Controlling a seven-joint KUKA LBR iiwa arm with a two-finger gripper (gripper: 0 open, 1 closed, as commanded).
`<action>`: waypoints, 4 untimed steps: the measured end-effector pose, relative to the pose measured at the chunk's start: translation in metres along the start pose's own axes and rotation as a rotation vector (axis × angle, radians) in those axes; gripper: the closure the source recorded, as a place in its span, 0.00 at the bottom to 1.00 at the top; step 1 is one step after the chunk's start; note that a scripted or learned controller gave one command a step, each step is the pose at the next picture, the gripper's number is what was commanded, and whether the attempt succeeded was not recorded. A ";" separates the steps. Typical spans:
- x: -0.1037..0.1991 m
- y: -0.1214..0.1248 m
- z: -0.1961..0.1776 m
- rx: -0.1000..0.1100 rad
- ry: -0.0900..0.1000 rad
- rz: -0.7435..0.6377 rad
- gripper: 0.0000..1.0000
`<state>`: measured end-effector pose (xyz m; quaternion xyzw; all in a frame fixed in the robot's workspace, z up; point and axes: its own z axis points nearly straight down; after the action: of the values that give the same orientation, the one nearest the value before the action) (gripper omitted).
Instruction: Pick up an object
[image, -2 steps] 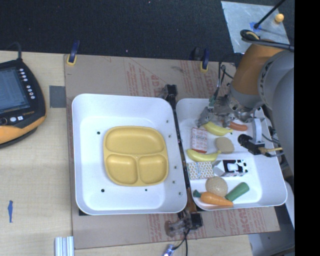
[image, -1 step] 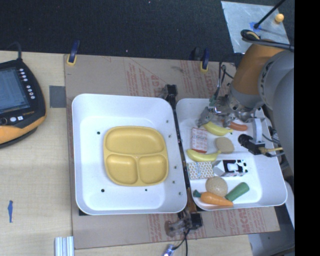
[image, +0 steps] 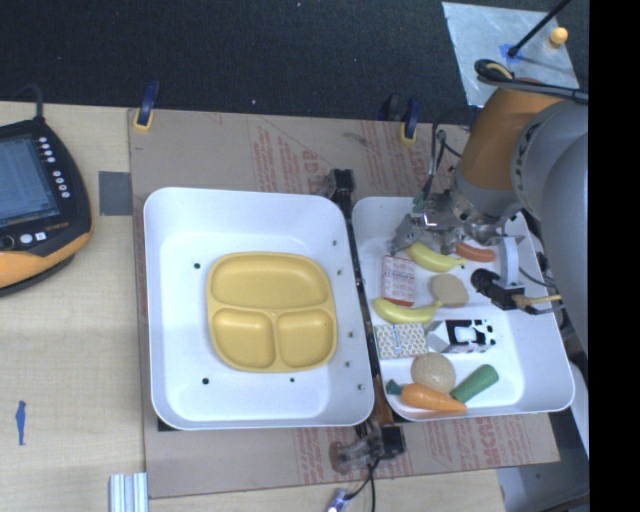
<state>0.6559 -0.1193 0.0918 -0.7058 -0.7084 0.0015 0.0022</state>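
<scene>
Though tough to judge from up here, looks like mid-approach: gripper parked low over the far-left corner of the right bin, just beside the upper banana, maybe touching it. Can't tell whether open or closed, with too much wrist and cabling in the way, so not calling it a grab. Nothing visibly held either.

Probably going for that banana, or possibly the red sausage-looking thing right next to it. Hard to say which.

Rest of the pickable stuff all crammed into the same bin:
- second banana lying near the middle-left
- red-and-white packet between the two bananas
- beige lump just right of that
- potato, carrot and green cucumber bunched along the near edge

Guessing everything dumped together on purpose, to force picking out of clutter. Tricky spot, though: corner wall on one side, neighbours pressed in on the other, so easy to nudge things instead of gripping.

Left bin carrying just a yellow divided tray, well apart from the action. Likely the drop-off side, though only a guess.

Also worth noting the clamps along the back edge of the cardboard sheet, presumably to stop the whole setup sliding under the arm's pushing.
</scene>
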 end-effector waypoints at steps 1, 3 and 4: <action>-0.028 0.000 -0.001 -0.004 -0.001 0.002 0.00; 0.006 0.000 0.000 0.002 0.000 -0.002 0.00; -0.026 0.000 -0.001 -0.004 -0.001 0.002 0.00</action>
<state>0.6563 -0.1449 0.0922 -0.7065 -0.7077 0.0006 0.0005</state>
